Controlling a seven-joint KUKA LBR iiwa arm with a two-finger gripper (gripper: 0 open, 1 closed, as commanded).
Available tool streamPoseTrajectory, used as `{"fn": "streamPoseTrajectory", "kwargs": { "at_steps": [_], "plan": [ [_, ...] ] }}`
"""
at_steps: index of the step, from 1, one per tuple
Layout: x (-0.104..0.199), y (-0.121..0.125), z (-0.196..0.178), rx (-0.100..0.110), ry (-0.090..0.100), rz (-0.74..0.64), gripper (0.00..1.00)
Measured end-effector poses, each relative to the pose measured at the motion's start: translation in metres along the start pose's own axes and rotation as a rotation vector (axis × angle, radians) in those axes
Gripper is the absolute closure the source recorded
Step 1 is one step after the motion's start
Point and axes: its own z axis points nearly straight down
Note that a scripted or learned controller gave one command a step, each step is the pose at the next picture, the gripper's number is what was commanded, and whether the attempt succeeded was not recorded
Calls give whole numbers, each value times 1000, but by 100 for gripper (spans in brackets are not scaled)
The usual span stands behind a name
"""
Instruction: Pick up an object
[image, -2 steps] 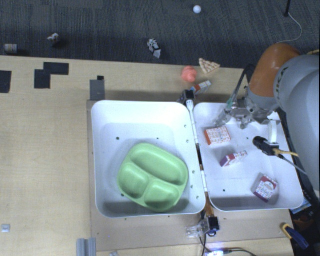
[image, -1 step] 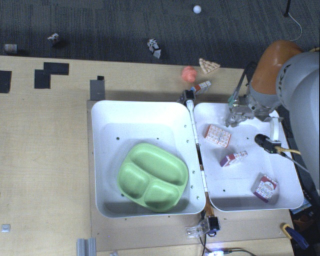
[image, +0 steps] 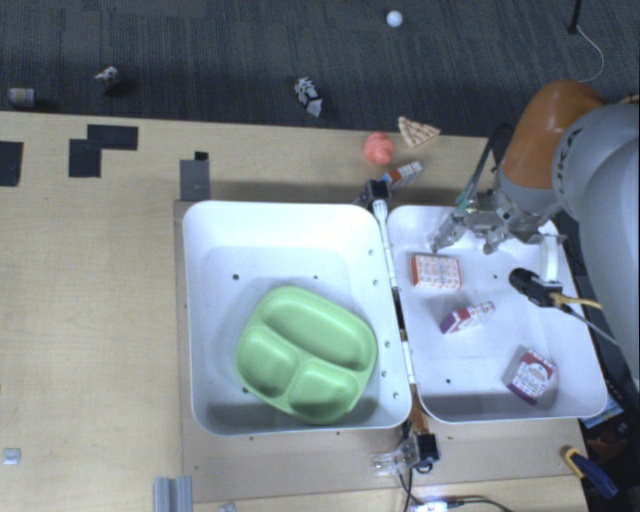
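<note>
Lying near the spread pincer (image: 466, 240) are a patterned box (image: 436, 271) and a carton (image: 466, 318).

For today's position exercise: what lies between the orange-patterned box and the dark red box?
A small red-and-white carton, shown in the camera view.

White bins (image: 205, 300): two are standing side by side. Green divided plate (image: 305, 352): one is lying in one of the bins.

Right of the plate, three small packages are lying in the other bin:
- one orange-checked box (image: 436, 271)
- one red-and-white carton (image: 466, 318)
- one dark red packet (image: 530, 376)

Beyond the plate, three items are resting on the bench (image: 90, 300):
- one pink ball (image: 378, 148)
- one wedge-shaped piece (image: 418, 131)
- one small tube (image: 402, 174)
</note>
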Motion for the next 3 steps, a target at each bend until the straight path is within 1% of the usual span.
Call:
{"fn": "streamPoseTrajectory", "kwargs": {
  "at_steps": [1, 2, 3],
  "plan": [
    [43, -71, 10, 4, 1, 8, 0],
    [43, -69, -2, -3, 1, 7, 100],
    [161, 1, -89, 3, 4, 5, 100]
  ]
}}
